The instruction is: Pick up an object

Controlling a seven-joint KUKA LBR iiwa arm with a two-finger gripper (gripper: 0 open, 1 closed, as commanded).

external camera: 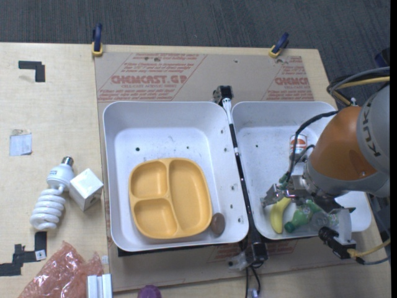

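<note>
The arm reaches from the right into the right bin (260, 129), its orange band over the bin's right side. My gripper (290, 202) is low in that bin's near part, right over a yellow banana (278, 215) and a green object (298, 220). A small can with a red and white label (298, 144) stands farther back, partly hidden by the arm. Nothing visibly sits between the fingers; the wrist body hides them.
The left bin (118, 135) holds a yellow divided plate (169, 197) and a small brown object (217, 223) near its front right corner. On the bench to the left lie a spiral light bulb (51, 194), a white cube (86, 188) and a pink mesh bag (53, 272).
</note>
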